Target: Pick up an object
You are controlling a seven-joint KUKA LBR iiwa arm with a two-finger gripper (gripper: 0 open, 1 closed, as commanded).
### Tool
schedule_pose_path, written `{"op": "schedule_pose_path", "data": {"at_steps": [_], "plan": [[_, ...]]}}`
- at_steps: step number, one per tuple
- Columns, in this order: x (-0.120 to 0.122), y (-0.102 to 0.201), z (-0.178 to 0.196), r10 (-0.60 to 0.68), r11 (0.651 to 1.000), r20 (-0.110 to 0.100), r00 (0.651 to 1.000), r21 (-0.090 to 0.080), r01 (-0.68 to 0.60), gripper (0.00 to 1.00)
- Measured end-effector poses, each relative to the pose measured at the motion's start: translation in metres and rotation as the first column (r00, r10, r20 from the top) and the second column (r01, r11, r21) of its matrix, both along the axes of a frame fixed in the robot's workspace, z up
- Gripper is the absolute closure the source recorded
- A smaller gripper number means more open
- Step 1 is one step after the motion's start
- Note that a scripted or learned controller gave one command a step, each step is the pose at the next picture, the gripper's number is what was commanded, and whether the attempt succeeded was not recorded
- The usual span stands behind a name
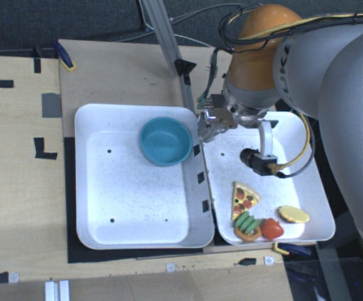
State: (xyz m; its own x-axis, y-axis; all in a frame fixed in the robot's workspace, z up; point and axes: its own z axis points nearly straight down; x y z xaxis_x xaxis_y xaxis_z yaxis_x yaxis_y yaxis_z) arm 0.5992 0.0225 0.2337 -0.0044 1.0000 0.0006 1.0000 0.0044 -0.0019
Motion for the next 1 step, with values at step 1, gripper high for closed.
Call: {"op": "schedule_pose_path", "data": {"at_steps": [1], "plan": [[-0.017,0.0517,-0.0123,0.0,1.0,0.0,1.0,0.0,0.0,1.0]]}}
